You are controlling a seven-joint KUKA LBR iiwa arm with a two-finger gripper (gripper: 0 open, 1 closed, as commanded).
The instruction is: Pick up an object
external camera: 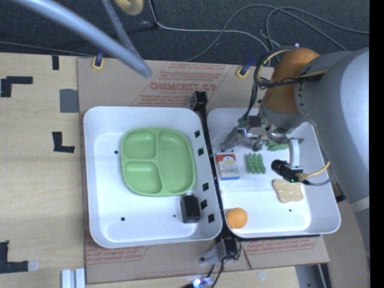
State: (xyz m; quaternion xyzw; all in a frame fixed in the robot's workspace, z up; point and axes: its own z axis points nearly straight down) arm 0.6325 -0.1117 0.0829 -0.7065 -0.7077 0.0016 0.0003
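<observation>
**Pincer** (254,138): low over the far part of the right bin (324,221), on the grey arm (342,119). Whether it is released or clenched cannot be told, because the wrist hardware hides the tips. Nothing is seen grasped.

**Step in hand**: by judgement, the approach; nothing is lifted yet. The next move calls for settling on one item, centring over it, descending and closing on it.

**Nearest items, just below the pincer**:
- carton (227,165), red and white, lying flat, below and to its left.
- green piece (256,162), ridged, straight below, just beside the carton but apart from it. Likeliest targets, these two.

**Farther, same bin**:
- toast (288,191), tan, below and to its right.
- orange (237,218), at the near-left corner, well apart.

**Left bin** (96,179), across the divider, well left of the pincer:
- plate (159,161), green, three compartments.
- black block (190,209), at the plate's near-right corner.

**Surface** (36,173): pale wood, cardboard sheet under both bins.
</observation>
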